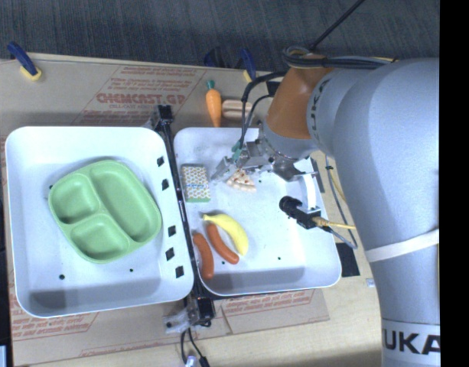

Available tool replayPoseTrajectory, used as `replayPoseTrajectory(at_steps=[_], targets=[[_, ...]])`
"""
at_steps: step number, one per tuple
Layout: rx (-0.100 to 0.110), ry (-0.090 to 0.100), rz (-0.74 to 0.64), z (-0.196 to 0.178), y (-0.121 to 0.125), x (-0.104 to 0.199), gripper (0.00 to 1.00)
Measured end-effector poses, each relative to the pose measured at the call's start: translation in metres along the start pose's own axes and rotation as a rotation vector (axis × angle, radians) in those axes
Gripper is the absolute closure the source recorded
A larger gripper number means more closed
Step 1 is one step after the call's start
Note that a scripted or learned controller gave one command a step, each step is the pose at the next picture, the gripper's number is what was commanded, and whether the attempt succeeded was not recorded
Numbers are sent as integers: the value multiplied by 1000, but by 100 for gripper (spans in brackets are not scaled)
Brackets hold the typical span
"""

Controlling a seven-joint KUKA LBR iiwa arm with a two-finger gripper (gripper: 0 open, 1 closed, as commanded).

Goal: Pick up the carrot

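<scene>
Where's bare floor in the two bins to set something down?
Left bin: a strip around the green tray, widest along the near edge. Right bin: near-right floor beyond the banana and sausages. Crowded: its far half, with the sponge, crackers and gripper.

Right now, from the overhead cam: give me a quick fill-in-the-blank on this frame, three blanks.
1. The carrot lies outside the bins, on the ____.
2. The green tray has ____ compartments.
3. The banana lies in the ____ bin, beside two sausages.

Missing words: cardboard; three; right
</scene>
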State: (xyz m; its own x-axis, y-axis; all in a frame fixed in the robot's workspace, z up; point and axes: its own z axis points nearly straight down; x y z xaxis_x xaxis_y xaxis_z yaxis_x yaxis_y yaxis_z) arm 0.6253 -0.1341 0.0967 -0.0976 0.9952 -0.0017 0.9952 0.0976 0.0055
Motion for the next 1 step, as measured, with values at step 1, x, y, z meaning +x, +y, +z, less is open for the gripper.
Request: replayPoseTrajectory(at_steps=[1], targets=[[1,-2,221,-1,34,8,0]])
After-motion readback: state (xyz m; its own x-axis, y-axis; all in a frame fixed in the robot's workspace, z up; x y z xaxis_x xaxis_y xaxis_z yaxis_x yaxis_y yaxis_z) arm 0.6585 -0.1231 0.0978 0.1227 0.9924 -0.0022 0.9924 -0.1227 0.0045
